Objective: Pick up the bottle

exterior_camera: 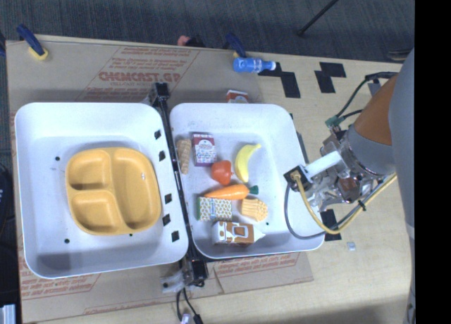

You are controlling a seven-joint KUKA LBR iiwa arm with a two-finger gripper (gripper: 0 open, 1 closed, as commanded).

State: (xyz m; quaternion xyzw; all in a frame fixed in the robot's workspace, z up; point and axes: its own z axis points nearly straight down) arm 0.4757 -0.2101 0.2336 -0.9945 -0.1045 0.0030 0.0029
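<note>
Camera view: small blue plastic bottle (254, 65) lies on its side on the cardboard-covered bench (106, 76), beyond the right white bin (299, 231). Two-finger gripper (337, 192) hangs past that bin's right rim, well apart from the bottle; grip state cannot be told. Yellow divided plate (113, 190) sits in the left white bin (35, 125).

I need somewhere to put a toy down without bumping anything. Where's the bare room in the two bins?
Left bin: bare floor all around the yellow plate. Right bin: bare along its right side, past the banana. Crowded around the carrot.
</note>
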